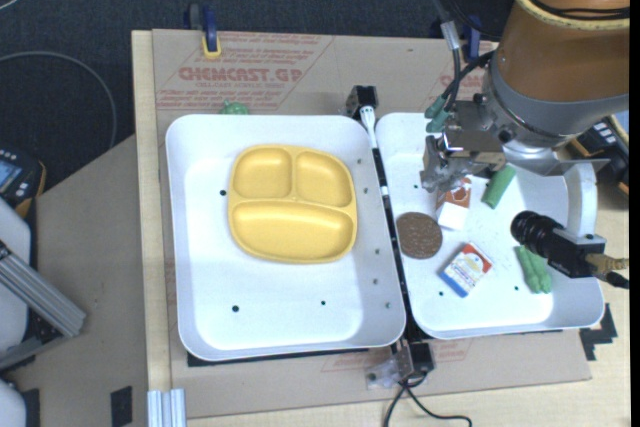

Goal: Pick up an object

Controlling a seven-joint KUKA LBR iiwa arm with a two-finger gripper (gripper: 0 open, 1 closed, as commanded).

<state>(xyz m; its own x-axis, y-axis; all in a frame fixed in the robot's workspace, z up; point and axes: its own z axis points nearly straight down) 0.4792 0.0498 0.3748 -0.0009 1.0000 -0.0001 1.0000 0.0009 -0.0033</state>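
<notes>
Yellow plastic marks the divided plate (292,203), which is laid in the left bin (190,245) on the counter (150,215), well apart from the arm. Over the far inner part of the right bin (500,315), the gripper (440,177) is seen low, just above a small white and red carton (456,205). Whether the gripper is open or closed cannot be told from this angle, and nothing can be seen to be held by it. A brown disc (420,235) is placed just beside the carton on its near side, close to the wall between the bins. A red, white and blue packet (466,270) is found nearer the front. One green piece (498,187) is set to the right of the carton, and a second green piece (533,270) nearer the front right. The step in hand is judged to be the approach for a grasp, with the carton as the likely target. For the next move, a firm closing on the carton is called for, followed by a straight lift so that the disc is not disturbed.
</notes>
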